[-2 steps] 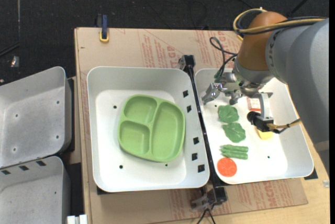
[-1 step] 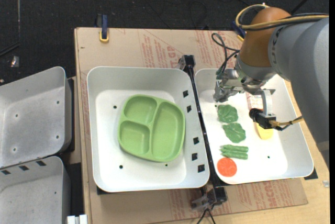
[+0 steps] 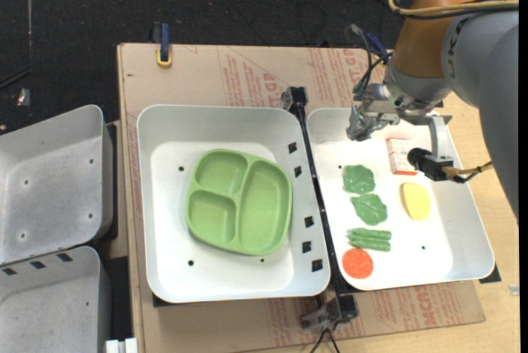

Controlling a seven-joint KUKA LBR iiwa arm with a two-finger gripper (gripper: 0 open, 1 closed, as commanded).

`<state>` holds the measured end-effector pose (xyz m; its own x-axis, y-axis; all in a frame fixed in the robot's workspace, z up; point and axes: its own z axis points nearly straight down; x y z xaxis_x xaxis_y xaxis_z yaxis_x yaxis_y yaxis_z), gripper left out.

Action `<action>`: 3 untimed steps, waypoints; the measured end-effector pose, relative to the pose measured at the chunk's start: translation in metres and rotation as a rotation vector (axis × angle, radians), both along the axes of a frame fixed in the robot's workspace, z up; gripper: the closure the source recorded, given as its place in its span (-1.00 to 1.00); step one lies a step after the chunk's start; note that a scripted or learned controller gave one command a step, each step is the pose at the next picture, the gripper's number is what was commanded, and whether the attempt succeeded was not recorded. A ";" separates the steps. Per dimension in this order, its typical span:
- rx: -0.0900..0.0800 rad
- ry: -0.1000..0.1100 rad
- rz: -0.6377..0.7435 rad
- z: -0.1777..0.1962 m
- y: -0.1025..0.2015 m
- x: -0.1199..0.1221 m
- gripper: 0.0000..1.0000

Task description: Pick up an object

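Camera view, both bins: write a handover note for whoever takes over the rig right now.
Claw: above the far edge of the right white bin; nothing seen between its fingers.
Right bin holds: two green leafy toy pieces, green bean pod toy, round orange slice, yellow oval piece, small red-and-white packet.
Left white bin: green divided plastic tray.
Done: nothing picked.
Left: descend, grasp, lift.

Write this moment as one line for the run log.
gripper: above right bin far edge, holding nothing | toy food: in right bin | green plate: in left bin
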<state>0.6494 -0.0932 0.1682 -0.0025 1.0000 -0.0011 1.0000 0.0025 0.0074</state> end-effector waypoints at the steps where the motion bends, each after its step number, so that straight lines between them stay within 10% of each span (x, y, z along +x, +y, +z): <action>1: 0.001 0.003 0.001 0.050 0.007 -0.006 1.00; 3: 0.002 0.007 0.003 0.059 0.050 -0.018 1.00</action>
<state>0.6314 -0.0436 0.2270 -0.0053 1.0000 0.0005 1.0000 0.0053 0.0000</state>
